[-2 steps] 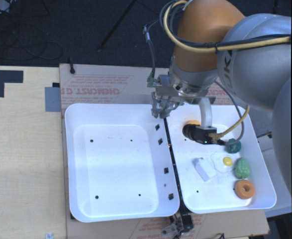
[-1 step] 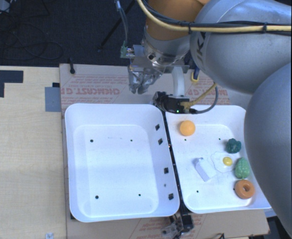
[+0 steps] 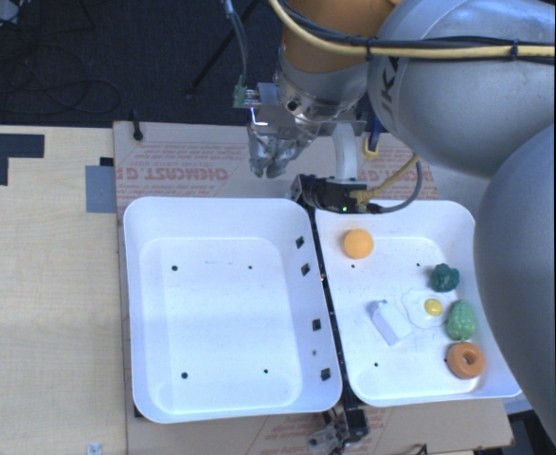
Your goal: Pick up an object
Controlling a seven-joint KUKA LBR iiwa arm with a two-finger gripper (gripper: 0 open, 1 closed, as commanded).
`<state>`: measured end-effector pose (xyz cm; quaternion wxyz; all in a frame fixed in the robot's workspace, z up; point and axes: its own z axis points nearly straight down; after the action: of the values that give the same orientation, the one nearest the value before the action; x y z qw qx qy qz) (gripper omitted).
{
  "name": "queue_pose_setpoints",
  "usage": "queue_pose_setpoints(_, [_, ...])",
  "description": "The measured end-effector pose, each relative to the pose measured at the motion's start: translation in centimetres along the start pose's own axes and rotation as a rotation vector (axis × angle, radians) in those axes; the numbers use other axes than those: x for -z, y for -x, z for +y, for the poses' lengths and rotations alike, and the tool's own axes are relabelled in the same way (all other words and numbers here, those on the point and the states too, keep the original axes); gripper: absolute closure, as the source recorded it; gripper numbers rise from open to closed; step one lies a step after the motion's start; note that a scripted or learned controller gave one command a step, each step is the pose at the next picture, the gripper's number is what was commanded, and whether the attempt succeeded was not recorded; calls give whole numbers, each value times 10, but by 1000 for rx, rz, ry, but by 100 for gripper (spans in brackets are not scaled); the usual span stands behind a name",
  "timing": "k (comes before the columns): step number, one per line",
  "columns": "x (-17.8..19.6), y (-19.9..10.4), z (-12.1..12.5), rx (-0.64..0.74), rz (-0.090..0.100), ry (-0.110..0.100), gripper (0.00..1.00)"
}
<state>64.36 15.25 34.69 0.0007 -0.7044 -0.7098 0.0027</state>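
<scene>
On the far left of the table [image 3: 41,282] you see pale wood with a few dark patches [image 3: 12,154]. A sheet of cardboard [image 3: 183,164] with red print lies beneath both bins. Next comes the left bin [image 3: 221,320], showing you its white floor and a few small dark dots.

Behind the back rim of that bin, near the corner where the two bins meet, the claw [image 3: 273,159] hangs over the cardboard. It is blurred, so you cannot tell whether it is wide or narrow, and you see nothing held in it. The grey arm [image 3: 448,64] fills the upper right above it.

Everything you could pick lies in the right bin [image 3: 391,368]. An orange ball [image 3: 358,244] sits alone near the back, closest to the claw. Further forward, a small white block [image 3: 385,323] lies just beside a toy fried egg [image 3: 427,308]. A dark green piece [image 3: 444,277] sits behind the egg by the right wall. A light green piece [image 3: 461,319] is just right of the egg, and a doughnut [image 3: 466,359] lies just in front of that piece. These last four crowd one another along the right wall.
</scene>
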Motion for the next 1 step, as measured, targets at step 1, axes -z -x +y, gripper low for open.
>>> queue_pose_setpoints(1, [0,0,0,1,0,-1,0])
